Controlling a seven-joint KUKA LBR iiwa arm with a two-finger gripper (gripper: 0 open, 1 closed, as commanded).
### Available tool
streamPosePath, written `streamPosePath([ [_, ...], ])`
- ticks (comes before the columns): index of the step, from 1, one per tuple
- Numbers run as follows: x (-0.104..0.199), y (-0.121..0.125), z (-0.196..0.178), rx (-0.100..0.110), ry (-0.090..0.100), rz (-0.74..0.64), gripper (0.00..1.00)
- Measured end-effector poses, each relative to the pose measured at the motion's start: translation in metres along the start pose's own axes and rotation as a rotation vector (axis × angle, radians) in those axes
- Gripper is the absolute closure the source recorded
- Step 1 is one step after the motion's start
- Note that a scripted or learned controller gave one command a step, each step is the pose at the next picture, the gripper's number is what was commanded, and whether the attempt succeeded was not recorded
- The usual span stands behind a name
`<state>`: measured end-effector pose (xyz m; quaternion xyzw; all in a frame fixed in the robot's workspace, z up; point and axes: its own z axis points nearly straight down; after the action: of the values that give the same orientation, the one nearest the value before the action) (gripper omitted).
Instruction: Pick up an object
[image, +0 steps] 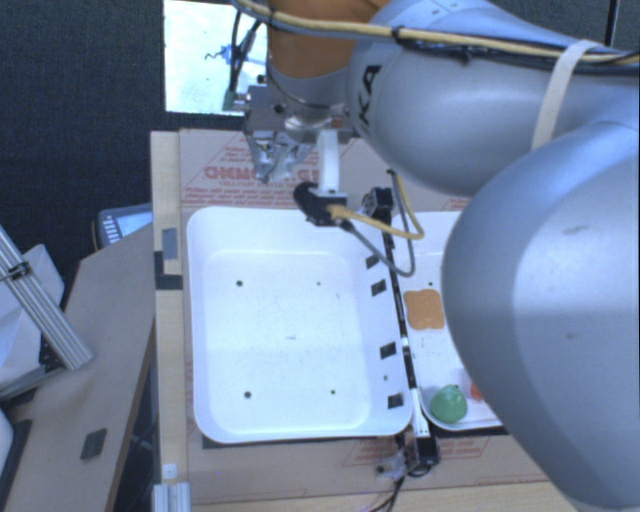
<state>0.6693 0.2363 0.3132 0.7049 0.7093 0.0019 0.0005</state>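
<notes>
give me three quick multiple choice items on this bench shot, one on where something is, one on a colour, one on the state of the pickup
1. Where does the gripper hang?
A. past the far rim of the left bin
B. low inside the right bin
C. over the near edge of the bench

2. What colour is the round object at the near end of the right bin?
A. blue
B. green
C. black

3. How does the orange flat piece stand?
A. lifted in the air
B. lying in the right bin
C. lying in the left bin

Answers: 1 A, it sits above the printed cardboard beyond that bin. 2 B, it reads plainly green. 3 B, it rests on the bin floor beside the divider.
</notes>
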Motion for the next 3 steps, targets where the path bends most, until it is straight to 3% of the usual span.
streamPosePath([
  [1,-0.0017,-0.0003,-0.0163,0.000,-0.001,0.000,1.00],
  [3,-0.0016,-0.0005,-0.0136,0.003,-0.002,0.000,1.00],
])
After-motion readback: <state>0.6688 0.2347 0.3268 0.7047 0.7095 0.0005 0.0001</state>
